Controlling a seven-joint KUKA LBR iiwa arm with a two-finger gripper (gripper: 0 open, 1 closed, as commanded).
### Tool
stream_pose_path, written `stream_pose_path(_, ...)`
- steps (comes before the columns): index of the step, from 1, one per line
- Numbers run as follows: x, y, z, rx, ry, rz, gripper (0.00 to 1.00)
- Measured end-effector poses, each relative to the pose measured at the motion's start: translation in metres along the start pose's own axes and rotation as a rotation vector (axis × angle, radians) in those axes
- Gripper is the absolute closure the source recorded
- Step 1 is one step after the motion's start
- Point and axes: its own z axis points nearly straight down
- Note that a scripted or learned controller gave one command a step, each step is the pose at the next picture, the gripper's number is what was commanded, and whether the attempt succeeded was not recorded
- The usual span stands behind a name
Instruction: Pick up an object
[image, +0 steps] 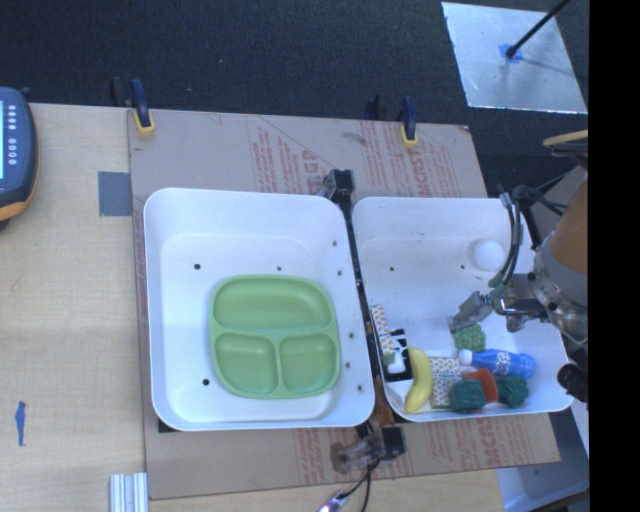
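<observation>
Nearest to us, at the front edge of the right bin (420, 215), we see a small heap of toys: a yellow banana (420, 379) standing almost upright, a dark green broccoli-like piece (467, 396) w/ an orange-red piece (484, 381) touching it, and a second green lump (514, 391) at the right. Just behind them lies a blue and white bottle (497, 361) on its side (cap to the left). At the bin's left wall there is a black and white patterned item (392, 352); what it is, we cannot tell.

A bit farther, the gripper (474, 315) reaches in from the right, over a small green object (471, 338) near the bottle. Its fingers are spread apart and nothing sits between them.

The left bin (175, 225) holds a green divided plate (273, 336) w/ three compartments, approx. in its centre.

Farther back in the right bin, a white ball (487, 254) rests near the arm's cable. Behind both bins, two blue-yellow clamps (141, 108) hold the cardboard sheet (300, 150).
</observation>
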Motion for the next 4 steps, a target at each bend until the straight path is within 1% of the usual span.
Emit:
stream_pose_path(1,-0.04,0.057,0.117,-0.008,-0.004,-0.001,0.0)
stream_pose_path(2,-0.081,0.025,-0.007,-0.009,-0.004,0.005,0.0)
stream_pose_path(3,-0.04,0.065,0.12,-0.002,0.001,-0.005,0.0)
stream_pose_path(4,-0.042,0.063,0.106,0.001,-0.001,-0.003,1.0)
